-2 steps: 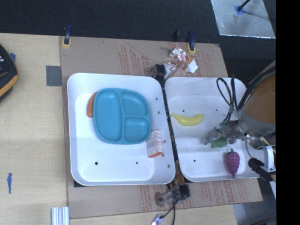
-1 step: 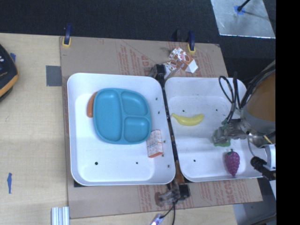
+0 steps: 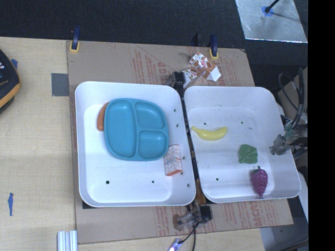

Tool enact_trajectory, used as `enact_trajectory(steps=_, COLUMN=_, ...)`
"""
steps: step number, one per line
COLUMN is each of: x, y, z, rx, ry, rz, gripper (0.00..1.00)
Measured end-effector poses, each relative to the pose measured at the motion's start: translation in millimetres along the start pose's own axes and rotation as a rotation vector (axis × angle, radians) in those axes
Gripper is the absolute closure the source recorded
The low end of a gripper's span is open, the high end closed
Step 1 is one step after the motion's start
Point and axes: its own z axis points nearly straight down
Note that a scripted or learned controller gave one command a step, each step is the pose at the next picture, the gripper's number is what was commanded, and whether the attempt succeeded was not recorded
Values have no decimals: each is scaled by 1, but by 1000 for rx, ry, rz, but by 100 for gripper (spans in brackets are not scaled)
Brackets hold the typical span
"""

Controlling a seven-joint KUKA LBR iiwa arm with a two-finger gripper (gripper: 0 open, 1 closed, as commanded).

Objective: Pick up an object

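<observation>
The right bin (image 3: 230, 101) holds a yellow banana (image 3: 210, 133) near its middle, a green leafy piece (image 3: 248, 153) to the banana's lower right, and a purple bunch of grapes (image 3: 258, 181) near the front right corner. In the left bin (image 3: 91, 184) lies a blue divided plate (image 3: 136, 129), with an orange object (image 3: 100, 118) peeking out from under its left side and a small printed packet (image 3: 172, 160) at its lower right. My gripper (image 3: 282, 143) shows as a grey shape at the right bin's right rim, right of the green piece and touching none of the objects.
Both bins rest on a cardboard sheet (image 3: 131, 61) clamped at the back. A crumpled wrapper (image 3: 201, 68) lies behind the bins. Cables (image 3: 293, 101) hang at the right edge. A yellow-black device (image 3: 6, 82) sits at the far left of the bench.
</observation>
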Motion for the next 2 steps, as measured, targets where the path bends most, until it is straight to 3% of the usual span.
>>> enact_trajectory(steps=1, x=0, y=0, z=1, rx=1, ry=1, rz=-1, gripper=0)
enact_trajectory(steps=2, x=7, y=67, z=56, rx=2, ry=0, rz=-3, gripper=0)
